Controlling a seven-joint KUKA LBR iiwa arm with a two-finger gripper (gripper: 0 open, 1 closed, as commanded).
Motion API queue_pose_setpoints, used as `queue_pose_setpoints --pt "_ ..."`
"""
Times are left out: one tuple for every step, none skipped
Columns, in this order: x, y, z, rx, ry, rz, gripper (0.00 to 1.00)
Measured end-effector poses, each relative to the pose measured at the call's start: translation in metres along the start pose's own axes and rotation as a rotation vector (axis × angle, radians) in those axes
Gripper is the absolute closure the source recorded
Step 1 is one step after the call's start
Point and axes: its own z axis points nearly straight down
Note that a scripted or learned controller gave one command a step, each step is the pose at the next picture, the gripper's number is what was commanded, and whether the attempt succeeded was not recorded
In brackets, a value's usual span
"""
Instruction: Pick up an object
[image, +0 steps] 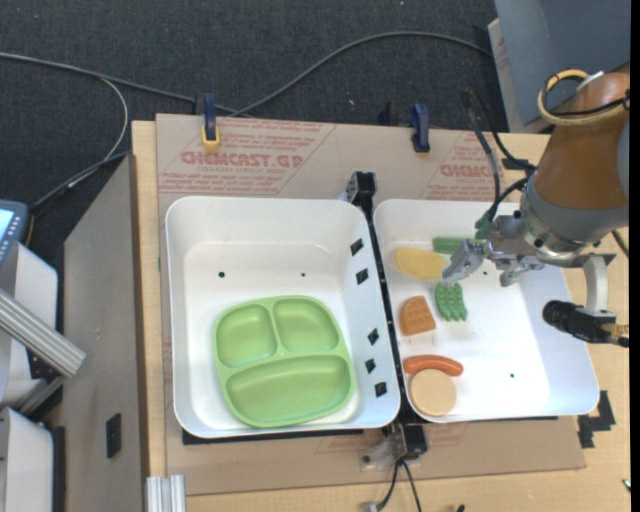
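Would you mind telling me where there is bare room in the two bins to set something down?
The left bin is bare along its far half, beyond the green divided plate. In the right bin, the near right floor is bare. Its left side is crowded: yellow piece, green pieces, orange block, sausage, tan disc, with the hand above.

Behind my two bins, the brown cardboard sheet (300, 150) carried red lettering that I read as "CHEMCAST GP" at its left, with the same print partly legible again at its right.
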Motion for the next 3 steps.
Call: queue_pose_setpoints --pt "0.0 0.003 -0.007 -0.014 -0.001 -0.003 0.0" --pt "0.001 0.002 0.035 -0.008 -0.001 -0.001 0.0" --pt "0.001 0.012 0.09 -0.008 -0.001 -0.001 0.0"
